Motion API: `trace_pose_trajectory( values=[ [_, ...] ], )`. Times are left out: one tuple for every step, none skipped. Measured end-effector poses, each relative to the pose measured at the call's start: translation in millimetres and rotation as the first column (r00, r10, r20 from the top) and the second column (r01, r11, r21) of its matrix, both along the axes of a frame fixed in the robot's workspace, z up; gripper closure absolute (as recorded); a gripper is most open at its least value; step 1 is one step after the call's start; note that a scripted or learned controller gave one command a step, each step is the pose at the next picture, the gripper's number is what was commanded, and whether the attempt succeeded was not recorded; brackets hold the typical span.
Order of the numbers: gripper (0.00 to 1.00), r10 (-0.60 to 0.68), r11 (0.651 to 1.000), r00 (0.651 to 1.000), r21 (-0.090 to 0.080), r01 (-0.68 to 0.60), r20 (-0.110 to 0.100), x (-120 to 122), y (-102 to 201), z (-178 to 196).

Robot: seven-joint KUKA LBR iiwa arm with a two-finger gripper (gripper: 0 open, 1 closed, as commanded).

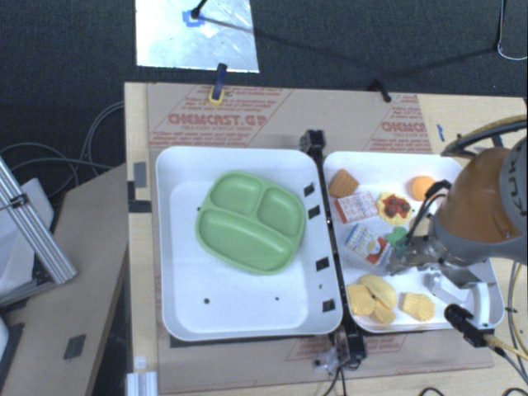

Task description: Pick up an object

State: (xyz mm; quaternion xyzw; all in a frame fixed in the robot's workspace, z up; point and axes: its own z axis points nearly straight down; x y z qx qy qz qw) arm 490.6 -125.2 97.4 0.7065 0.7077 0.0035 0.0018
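The right bin (342, 165) holds several toy foods. A brown bread piece (343, 182) lies at its far left, a red-and-white packet (356, 208) just below it. Further right are a yellow-and-red piece (394, 207) and an orange ball (421, 186). A blue-and-white packet (363, 242) lies mid-bin with a small green piece (398, 238) beside it. Yellow banana-like pieces (373, 295) and a yellow wedge (417, 305) rest near the front. My gripper (402, 259) hangs low over the bin, just right of the blue-and-white packet and touching or covering the green piece's lower edge.
The left bin (177, 221) carries a green divided plate (250, 220). A black divider strip (323, 221) runs between the bins. The grey-and-orange arm (487, 205) covers the right bin's right side.
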Motion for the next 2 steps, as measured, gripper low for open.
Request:
trace_pose_trajectory(
  values=[
    [1.00, 0.001, 1.000, 1.000, -0.004, -0.001, -0.002, 2.7, -9.7, 48.5],
    [1.00, 0.003, 1.000, 1.000, -0.004, -0.003, -0.001, 14.4, -11.3, 100.2]
  ],
)
